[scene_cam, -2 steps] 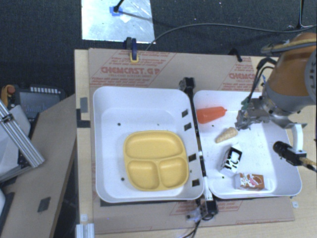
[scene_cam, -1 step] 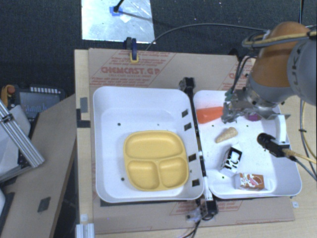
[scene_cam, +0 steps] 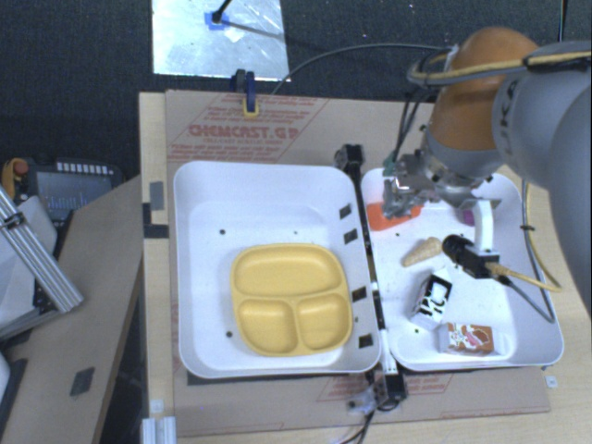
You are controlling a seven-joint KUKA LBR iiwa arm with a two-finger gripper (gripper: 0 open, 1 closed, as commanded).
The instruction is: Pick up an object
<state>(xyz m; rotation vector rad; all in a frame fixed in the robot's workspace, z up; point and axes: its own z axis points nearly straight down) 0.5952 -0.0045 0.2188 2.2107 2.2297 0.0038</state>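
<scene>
My gripper (scene_cam: 400, 198) is low in the far left corner of the right bin (scene_cam: 529, 333), right over a flat orange piece (scene_cam: 379, 217) and touching or nearly touching it. Much of that piece is hidden under the gripper. A tan cone-shaped piece (scene_cam: 422, 252) lies just in front of it. Nearer the front lie a small black-and-white box (scene_cam: 432, 299) and a brown packet with a pink picture (scene_cam: 465, 339). A small magenta thing (scene_cam: 468, 216) peeks out beside the wrist.
The left bin (scene_cam: 199, 248) holds a yellow divided tray (scene_cam: 289, 299). A black-clipped divider (scene_cam: 363, 248) runs between the two bins. The arm's grey and orange body covers the right bin's far right corner.
</scene>
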